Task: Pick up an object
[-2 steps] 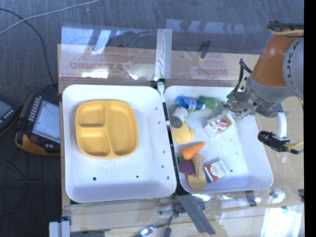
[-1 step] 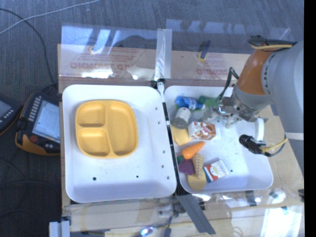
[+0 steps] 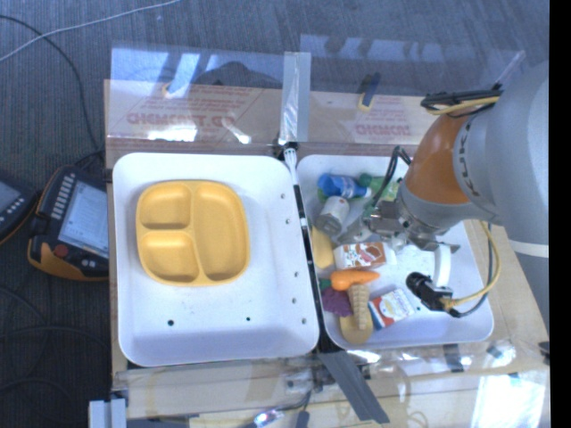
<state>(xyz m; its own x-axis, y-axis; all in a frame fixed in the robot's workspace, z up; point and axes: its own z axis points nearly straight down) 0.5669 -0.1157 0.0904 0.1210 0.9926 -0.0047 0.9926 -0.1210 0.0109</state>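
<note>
The grey two-finger gripper [image 3: 382,224] hangs over the right white bin [image 3: 464,328]; its grip cannot be made out. A small white-and-red carton [image 3: 360,256] lies just below it, mid-bin.
</note>
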